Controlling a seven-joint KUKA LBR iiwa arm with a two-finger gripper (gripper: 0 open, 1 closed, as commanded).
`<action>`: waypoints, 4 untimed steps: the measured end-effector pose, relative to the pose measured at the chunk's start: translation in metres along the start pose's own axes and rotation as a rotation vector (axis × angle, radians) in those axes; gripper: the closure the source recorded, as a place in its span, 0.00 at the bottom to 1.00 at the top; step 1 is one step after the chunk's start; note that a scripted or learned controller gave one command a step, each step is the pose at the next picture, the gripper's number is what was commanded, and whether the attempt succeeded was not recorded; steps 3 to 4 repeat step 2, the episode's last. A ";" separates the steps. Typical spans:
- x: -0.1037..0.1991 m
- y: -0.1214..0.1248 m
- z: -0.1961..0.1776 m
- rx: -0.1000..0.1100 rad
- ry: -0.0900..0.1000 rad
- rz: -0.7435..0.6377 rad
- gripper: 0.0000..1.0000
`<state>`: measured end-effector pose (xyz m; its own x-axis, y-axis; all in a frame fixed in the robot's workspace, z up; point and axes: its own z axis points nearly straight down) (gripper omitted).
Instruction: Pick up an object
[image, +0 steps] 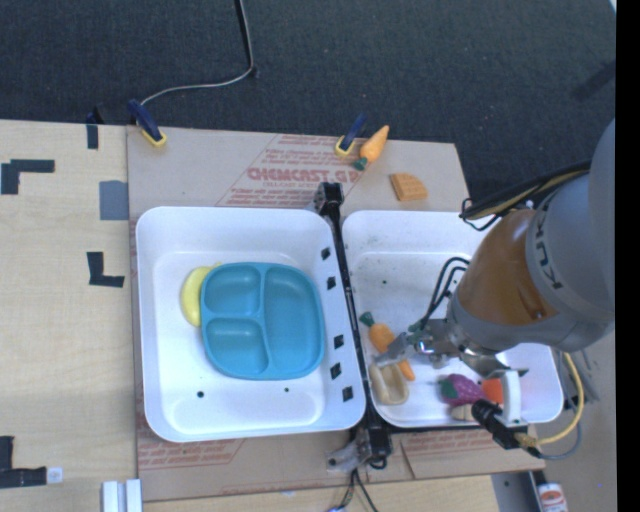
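In the right bin (400, 245), my gripper (408, 346) hangs low near the front left corner, with the grey arm and its orange band (510, 290) above it. An orange carrot-like piece (380, 335) lies just left of the gripper. A tan piece (388, 385) and a small orange piece (407, 371) lie just in front of it. To the right, under the wrist, are a purple object (461, 386) and a red-orange one (492, 390). I see nothing held by the gripper.
The left bin (165, 400) holds a blue divided plate (263, 320) resting over a yellow object (191, 295). Behind the bins on the cardboard lie an orange toy (375, 144), a tan block (407, 187) and a clamp (147, 124).
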<state>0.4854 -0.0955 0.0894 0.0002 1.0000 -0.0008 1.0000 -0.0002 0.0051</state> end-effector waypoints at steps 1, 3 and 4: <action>0.002 0.001 -0.010 0.001 0.004 -0.001 1.00; 0.082 0.078 -0.094 0.006 0.001 -0.003 1.00; 0.082 0.078 -0.094 0.006 0.001 -0.003 1.00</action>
